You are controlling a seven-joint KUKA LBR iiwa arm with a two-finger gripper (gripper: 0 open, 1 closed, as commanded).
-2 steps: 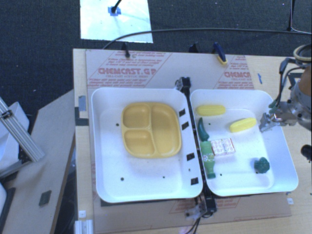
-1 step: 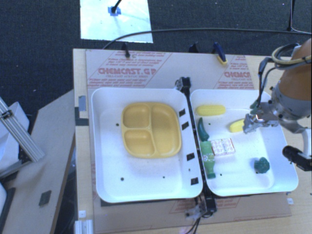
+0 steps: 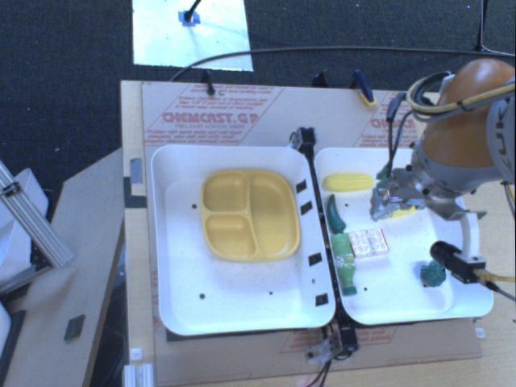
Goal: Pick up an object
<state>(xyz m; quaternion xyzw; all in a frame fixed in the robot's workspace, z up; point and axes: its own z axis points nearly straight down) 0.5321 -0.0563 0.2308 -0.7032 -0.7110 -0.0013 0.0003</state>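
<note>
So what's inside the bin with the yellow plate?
The left bin holds just the yellow plate, which has three sections with nothing in them. The plate covers the bin floor beneath it, so anything under there is hidden.

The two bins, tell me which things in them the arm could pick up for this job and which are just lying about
Could be picked, all in the right bin:
corn cob
dark green vegetable
green bottle
pink-patterned packet
small teal object
The gripper hangs over this bin.

Just lying about:
yellow divided plate in the left bin
</note>
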